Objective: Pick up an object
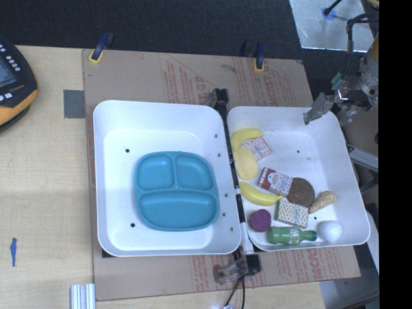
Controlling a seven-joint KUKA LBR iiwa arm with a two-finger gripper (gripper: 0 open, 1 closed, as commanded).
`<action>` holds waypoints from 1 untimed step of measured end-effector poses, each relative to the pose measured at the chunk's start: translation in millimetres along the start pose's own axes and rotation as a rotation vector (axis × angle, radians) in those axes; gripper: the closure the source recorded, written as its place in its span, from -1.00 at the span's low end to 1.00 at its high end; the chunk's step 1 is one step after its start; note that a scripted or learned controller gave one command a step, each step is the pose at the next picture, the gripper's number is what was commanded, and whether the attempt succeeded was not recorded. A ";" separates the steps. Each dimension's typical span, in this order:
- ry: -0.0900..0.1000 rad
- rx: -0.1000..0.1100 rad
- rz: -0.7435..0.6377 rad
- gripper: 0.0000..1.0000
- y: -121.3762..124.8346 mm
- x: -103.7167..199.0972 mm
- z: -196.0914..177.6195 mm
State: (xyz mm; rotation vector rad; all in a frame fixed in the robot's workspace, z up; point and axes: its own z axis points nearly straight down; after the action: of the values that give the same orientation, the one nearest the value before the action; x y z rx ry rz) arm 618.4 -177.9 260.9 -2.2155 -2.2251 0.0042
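The right white bin [335, 148] holds several toy foods: two bananas [259, 195] [244, 136], a pale yellow lemon [246, 163], a small cracker card [260, 148], a red-and-white box [275, 180], a brown cookie [300, 190], a bread roll [322, 201], a patterned packet [293, 214], a purple plum [260, 220], a green bottle [291, 235] and a white egg [329, 230]. My gripper [333, 108] hovers over the bin's far right corner, above and apart from all of them. It is open, with nothing between its fingers.
The left white bin [116, 134] holds a blue divided plate [177, 190]. Both bins rest on a cardboard sheet [167, 76] clamped to the wooden bench. A yellow and black handset [11, 82] lies at the far left edge.
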 end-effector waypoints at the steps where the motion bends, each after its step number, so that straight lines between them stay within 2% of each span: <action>1: 0.006 0.016 0.001 -1.00 -77.2 37.9 129.6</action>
State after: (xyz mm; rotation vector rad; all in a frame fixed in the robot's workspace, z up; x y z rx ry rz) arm 540.7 -140.4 131.5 -2.2054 -2.2131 0.0158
